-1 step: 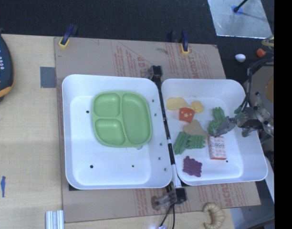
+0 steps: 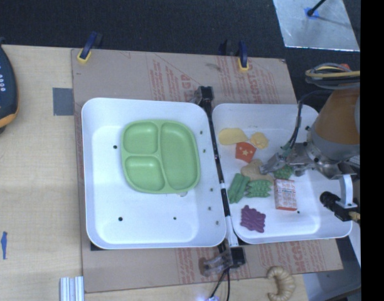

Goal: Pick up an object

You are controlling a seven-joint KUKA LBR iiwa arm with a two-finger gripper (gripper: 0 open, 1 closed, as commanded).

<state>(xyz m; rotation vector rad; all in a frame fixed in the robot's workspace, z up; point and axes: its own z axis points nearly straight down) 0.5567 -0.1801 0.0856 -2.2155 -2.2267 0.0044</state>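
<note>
The right bin (image 2: 333, 231) holds several small objects. Among them are a yellow piece (image 2: 231, 135), a red piece (image 2: 245, 150), a small yellow piece (image 2: 260, 140) and a tan piece (image 2: 250, 170). There are also green vegetables (image 2: 247, 187), a purple grape bunch (image 2: 253, 218) and a red-and-white packet (image 2: 285, 194). My gripper (image 2: 273, 165) hangs low over the middle of this bin. Its tip is right beside the tan piece and just above the packet. The arm (image 2: 336, 127) covers the bin's right side.
In the left bin (image 2: 104, 224) lies a green divided plate (image 2: 160, 155). A black clamp (image 2: 205, 95) sits between the bins at the back. On the bench are a handheld device (image 2: 0, 83) at far left and a tan curled object (image 2: 281, 283) at the front.
</note>
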